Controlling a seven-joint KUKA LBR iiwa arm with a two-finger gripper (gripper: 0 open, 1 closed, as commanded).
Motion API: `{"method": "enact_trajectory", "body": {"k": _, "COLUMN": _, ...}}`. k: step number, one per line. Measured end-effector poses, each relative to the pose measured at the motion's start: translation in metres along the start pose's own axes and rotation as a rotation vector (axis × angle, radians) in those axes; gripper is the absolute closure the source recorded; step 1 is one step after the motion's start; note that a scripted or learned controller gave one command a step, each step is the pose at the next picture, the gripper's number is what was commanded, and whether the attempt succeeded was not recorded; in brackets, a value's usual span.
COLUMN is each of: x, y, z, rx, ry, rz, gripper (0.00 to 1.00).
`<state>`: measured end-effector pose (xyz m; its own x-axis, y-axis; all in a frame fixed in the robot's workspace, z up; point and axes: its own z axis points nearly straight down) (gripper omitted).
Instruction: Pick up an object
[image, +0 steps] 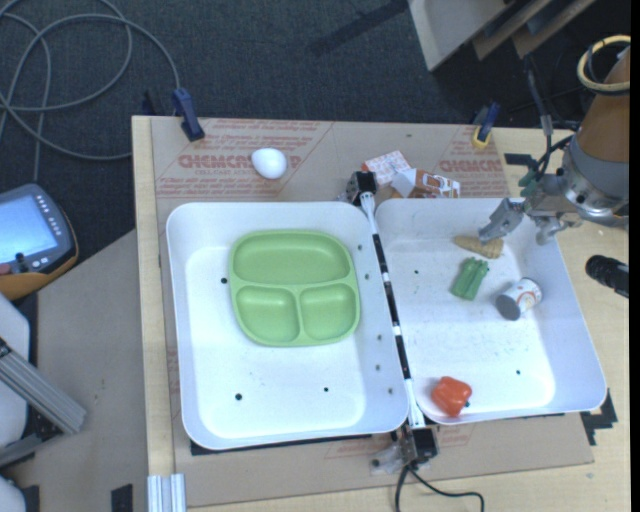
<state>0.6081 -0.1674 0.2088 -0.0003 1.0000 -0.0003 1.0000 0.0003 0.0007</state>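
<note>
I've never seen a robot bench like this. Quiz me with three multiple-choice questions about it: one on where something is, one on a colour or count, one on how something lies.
1. Where is the green divided tray?
A. left bin
B. right bin
C. on the floor

2. What colour is the small object at the right bin's near edge?
A. blue
B. orange-red
C. black

3. How does the small can lie?
A. upright
B. stacked on the tray
C. on its side

Answers: 1 A, it sits inside the left bin. 2 B, it is plainly orange-red. 3 C, its round end faces sideways.

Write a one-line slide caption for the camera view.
Pincer above right bin near green block; divided green plate in left bin.
</note>
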Motion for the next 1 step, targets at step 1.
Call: {"method": "enact_trajectory", "body": {"k": 1, "x": 0.0462, "y": -0.0090, "z": 0.1244, "rx": 0.001, "ry": 0.000, "rz": -0.001, "gripper": 0.00}}
